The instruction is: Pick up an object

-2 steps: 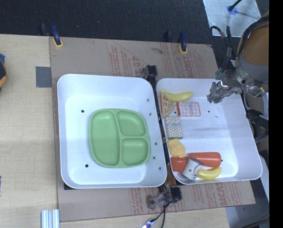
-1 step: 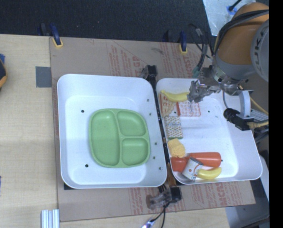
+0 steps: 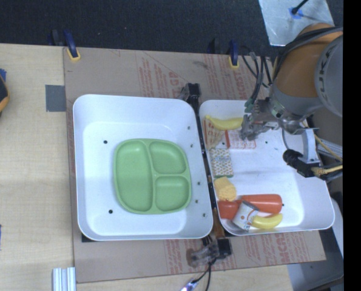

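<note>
Gripper (image 3: 251,130) lowered into right white bin (image 3: 313,214) beside yellow plastic banana (image 3: 224,123); jaw state cannot be told. Nothing seen lifted, so pick judged not yet done.

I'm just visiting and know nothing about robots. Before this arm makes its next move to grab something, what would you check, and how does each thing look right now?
1. Things to grab lie in the right bin: ok; a banana, an orange carrot-like piece and other toys lie there.
2. Gripper is over that bin: ok, near its far end.
3. A target is close by: ok; the banana lies just beside the gripper.
4. Gripper already holds something: cannot tell; its tip is too small and cluttered.
5. Left bin holds a green divided plate, well away from the arm: ok.
</note>
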`<state>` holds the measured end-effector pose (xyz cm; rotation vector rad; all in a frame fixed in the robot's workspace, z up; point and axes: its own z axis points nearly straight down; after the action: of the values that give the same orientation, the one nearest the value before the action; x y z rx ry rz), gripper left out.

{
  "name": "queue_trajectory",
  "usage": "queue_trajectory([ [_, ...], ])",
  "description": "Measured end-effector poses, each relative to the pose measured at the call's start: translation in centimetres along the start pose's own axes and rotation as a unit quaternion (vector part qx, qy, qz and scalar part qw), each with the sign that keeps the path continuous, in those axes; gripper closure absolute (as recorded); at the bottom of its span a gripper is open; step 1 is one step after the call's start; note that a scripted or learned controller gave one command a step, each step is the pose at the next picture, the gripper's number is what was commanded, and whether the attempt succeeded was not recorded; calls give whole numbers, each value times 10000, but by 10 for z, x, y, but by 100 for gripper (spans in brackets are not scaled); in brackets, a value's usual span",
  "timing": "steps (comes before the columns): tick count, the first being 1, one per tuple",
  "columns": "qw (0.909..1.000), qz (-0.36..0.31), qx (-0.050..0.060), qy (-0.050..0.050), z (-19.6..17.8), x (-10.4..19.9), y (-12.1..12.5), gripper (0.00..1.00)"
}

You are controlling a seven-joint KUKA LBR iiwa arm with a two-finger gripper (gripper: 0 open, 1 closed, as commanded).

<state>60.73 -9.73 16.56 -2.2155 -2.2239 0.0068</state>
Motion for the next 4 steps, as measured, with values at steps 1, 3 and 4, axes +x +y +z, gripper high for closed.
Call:
queue_trajectory([
  [1, 10000, 1, -4, -1, 25, -34, -32, 100],
  [3, 10000, -4, -12, 5, -27, 14, 48, 0],
  [4, 10000, 4, -34, -11, 60, -1, 50, 0],
])
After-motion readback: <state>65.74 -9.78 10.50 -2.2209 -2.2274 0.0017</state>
